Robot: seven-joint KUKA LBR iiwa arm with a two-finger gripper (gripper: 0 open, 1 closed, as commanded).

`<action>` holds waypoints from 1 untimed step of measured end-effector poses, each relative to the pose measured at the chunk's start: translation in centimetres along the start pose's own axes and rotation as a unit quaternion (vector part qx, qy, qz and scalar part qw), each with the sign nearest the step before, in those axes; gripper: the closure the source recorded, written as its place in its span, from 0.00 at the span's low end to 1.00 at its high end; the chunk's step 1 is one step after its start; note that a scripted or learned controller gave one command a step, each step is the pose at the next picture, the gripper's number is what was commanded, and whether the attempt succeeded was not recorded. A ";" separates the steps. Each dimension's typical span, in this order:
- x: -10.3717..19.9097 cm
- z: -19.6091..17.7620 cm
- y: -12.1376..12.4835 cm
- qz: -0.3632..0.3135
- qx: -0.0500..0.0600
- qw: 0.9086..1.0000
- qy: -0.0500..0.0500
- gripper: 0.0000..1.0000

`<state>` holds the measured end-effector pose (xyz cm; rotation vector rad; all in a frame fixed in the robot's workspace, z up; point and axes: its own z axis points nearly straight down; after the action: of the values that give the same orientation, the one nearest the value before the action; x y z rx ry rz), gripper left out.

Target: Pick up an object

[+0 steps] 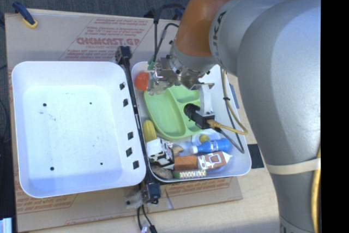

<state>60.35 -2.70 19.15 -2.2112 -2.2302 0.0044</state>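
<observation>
Bench space in the camera view is taken up by two shallow white plastic bins side by side on a sheet of brown printed cardboard (103,35). The left white bin (32,172) shows a bare floor with a few dark specks. The right white bin (242,163) is crowded with small things.

Reaching in from the right, the large grey arm with its orange band (199,22) hangs over the far part of the right bin. Its two-finger gripper (188,96) points down above a light green plastic tray (166,114), which lies tilted across the middle of that bin. Whether the tool is released or clenched cannot be told, since the wrist and cables hide it; nothing can be made out in its grasp.

Just left of the wrist, at the far left corner of the right bin, sits a small orange-red round object (141,81). A yellow corn-cob-shaped toy (149,129) lies against the left wall, beside the green tray. Near the front edge are a blue and white plastic bottle (214,145) lying on its side, a brown block-shaped item (184,162), and a white and orange printed carton (215,160) just to its right. A blue-handled clamp (24,13) grips the far left corner of the cardboard.
</observation>
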 end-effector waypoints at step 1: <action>-3.6 0.0 -10.2 0.001 0.001 1.000 0.000 1.00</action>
<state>50.19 -6.34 19.16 -2.2135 -2.2264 0.0055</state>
